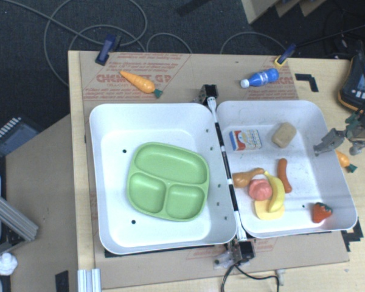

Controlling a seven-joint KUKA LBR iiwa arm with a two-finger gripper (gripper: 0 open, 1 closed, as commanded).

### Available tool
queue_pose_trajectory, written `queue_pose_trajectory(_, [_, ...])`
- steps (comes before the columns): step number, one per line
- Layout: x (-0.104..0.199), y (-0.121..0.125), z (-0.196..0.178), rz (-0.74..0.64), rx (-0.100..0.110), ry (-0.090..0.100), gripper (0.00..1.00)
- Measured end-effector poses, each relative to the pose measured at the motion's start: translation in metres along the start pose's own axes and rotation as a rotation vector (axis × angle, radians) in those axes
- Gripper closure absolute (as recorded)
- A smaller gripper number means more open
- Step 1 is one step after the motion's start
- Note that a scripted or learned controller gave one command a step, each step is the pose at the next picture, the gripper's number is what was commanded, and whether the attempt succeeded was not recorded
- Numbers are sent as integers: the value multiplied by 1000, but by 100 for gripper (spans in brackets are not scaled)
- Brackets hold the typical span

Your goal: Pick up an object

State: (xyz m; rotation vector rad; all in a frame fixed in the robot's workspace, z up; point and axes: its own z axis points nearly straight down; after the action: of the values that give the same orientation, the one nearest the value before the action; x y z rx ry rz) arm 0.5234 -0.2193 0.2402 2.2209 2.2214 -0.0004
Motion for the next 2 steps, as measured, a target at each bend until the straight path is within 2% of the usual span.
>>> queue_pose_trajectory(1, [48, 4, 116, -1, 2, 1, 0])
queue_pose_trajectory(2, [60, -2, 156, 1, 3, 2, 0])
